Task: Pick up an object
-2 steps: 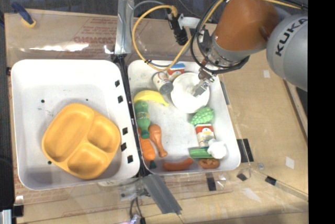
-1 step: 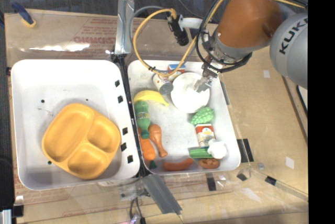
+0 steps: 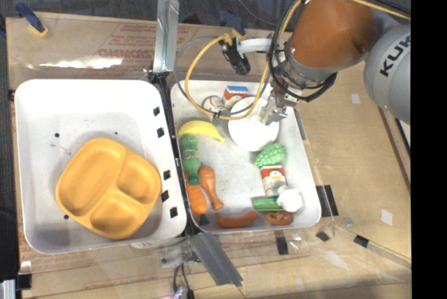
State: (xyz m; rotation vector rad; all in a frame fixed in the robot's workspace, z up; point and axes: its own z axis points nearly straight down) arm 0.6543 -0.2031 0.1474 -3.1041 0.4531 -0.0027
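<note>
The grey arm with its broad orange band (image 3: 328, 28) reaches in from the right and hangs over the back of the right-hand shallow white bin (image 3: 311, 179). Its two-finger gripper (image 3: 274, 111) points down at the far rim of a round white bowl (image 3: 248, 131) — whether anything sits between its tips I cannot tell, since the wrist and cables crowd that spot. A yellow cable (image 3: 202, 53) loops from the wrist across the bench behind the bin.

The right bin is packed with toy food. Behind the bowl, near the bin's back wall, stands a small red-and-white carton (image 3: 235, 93). Left of the bowl lies a yellow plastic banana (image 3: 199, 130), and just below it a green vegetable-shaped piece (image 3: 189, 151) runs along the left wall. An orange carrot (image 3: 197, 198) lies below that, with a brown-orange drumstick (image 3: 210, 186) just beside it.

In front of the bowl, touching its near edge, is a bunch of light green grapes (image 3: 270, 154). Below the grapes lies a small bottle with a red-and-white label (image 3: 274, 181), then a white rounded piece (image 3: 290, 200) in the near right corner. Along the front wall lie a reddish-brown sausage (image 3: 236, 221) and a small brown lump (image 3: 279, 217).

The left white bin (image 3: 42, 102) carries one thing — a yellow plastic divided tray (image 3: 108, 186), tilted, near the bin's front.
</note>
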